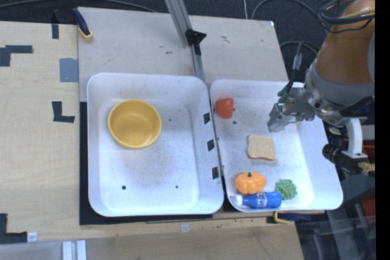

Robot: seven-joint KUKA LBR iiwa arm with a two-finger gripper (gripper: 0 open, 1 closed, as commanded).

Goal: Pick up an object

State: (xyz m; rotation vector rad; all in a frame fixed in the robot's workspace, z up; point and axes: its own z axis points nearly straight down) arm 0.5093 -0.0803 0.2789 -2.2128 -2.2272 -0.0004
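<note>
Hovering over the right bin (pixel 317 149), hand (pixel 277 122) above bread slice (pixel 261 148)

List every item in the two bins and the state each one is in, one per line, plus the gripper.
Yellow bowl: upright, left bin.
Tomato: resting, right bin.
Bread slice: lying flat.
Pumpkin: upright.
Blue bottle: lying on its side.
Broccoli: resting beside bottle.
Gripper: above right bin, holding nothing.

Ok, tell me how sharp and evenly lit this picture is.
Camera view: soft all over, no crisp edges. Light is even and diffuse, with faint shadows under the yellow bowl and the bread. No strong glare on the white bins. The gripper is blurry, so its state is unclear.
</note>
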